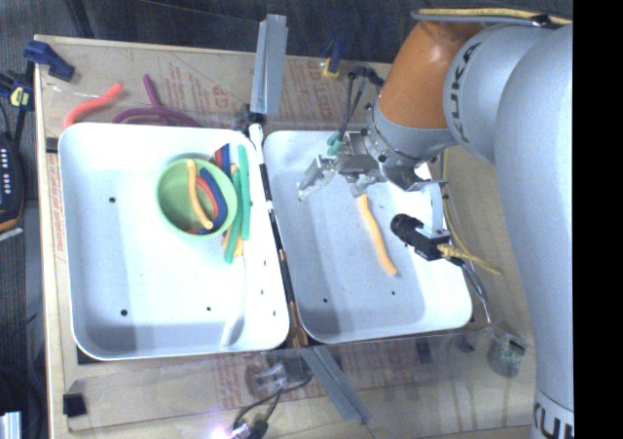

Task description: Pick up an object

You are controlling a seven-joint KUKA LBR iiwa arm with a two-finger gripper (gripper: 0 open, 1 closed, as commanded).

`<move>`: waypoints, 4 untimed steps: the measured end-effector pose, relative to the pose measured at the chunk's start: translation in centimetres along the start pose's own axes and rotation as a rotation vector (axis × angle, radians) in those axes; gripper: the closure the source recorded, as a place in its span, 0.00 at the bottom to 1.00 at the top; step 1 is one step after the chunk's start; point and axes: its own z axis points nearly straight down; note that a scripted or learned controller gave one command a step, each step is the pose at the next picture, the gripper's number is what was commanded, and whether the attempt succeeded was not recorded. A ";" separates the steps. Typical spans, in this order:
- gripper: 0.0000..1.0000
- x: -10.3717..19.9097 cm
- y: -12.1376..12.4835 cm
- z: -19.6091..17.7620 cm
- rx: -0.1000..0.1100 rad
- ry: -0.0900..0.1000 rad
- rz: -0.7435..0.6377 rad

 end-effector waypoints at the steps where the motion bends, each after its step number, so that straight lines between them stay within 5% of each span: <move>1: 0.00 -4.7 -0.4 -0.3 -0.003 -0.002 -0.160; 2: 0.00 -9.1 0.4 9.8 -0.001 -0.001 -0.273; 3: 0.00 -10.0 -4.0 11.1 -0.003 -0.001 -0.227; 4: 0.00 -10.2 -3.8 4.3 -0.004 -0.001 -0.213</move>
